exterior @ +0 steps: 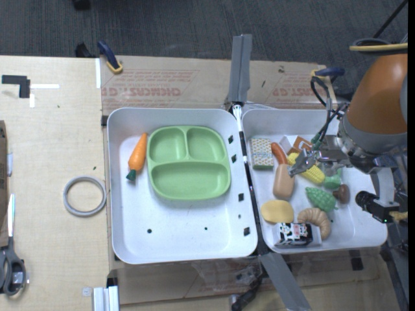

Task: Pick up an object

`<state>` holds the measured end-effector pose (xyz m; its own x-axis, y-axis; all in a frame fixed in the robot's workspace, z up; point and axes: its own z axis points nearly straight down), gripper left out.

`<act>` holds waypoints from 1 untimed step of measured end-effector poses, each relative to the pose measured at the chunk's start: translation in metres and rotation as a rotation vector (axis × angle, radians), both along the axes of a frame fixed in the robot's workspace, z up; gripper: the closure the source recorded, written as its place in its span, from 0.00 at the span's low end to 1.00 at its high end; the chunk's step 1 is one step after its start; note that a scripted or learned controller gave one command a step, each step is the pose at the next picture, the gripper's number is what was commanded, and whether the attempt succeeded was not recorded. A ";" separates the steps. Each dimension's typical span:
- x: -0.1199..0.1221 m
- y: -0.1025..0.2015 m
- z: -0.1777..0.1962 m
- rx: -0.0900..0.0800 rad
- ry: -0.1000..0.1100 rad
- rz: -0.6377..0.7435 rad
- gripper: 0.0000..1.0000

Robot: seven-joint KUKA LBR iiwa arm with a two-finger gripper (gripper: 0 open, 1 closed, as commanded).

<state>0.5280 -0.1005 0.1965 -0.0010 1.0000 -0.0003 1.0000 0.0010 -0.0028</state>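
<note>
A toy carrot (137,154) lies in the left bin (123,229), just left of a green divided plate (189,161). The right bin (256,125) holds a heap of toy food: a patterned block (262,153), a tan piece (283,181), a yellow slice (277,210), corn (314,172) and a croissant (318,219). The arm (382,102) bends in from the right, wrist low over the heap. The gripper (302,163) sits against the corn; whether its fingers are apart or together cannot be told.
</note>
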 end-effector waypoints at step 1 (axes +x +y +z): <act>0.056 0.002 -0.069 0.000 0.000 0.009 0.00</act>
<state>0.5837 -0.0987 0.1278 -0.0095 1.0000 -0.0004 1.0000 0.0095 -0.0028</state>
